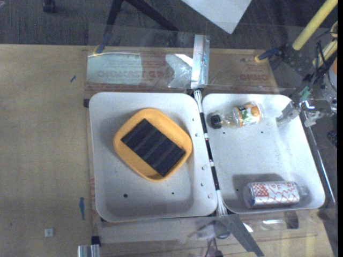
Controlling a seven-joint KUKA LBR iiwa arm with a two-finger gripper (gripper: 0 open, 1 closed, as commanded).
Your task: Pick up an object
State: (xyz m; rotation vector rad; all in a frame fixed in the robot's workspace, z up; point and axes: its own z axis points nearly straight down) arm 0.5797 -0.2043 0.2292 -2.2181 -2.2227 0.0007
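A small clear bottle (239,115) with a black cap and an orange label lies on its side at the back of the right bin (268,159). Near that bin's front edge rests a can (271,193) with a red and white pattern, also on its side. In the left bin (107,186) sits a yellow-orange square dish (153,143) with a black ribbed insert. My gripper (297,116) hangs over the right bin's far right corner, to the right of the bottle and apart from it. Its fingers are open with nothing between them.
A thin divider seam (208,154) runs between the two bins. Clear plastic panels and a metal bracket (200,60) stand behind the bins. Cables and a yellow bar (316,17) crowd the back right, near the arm.
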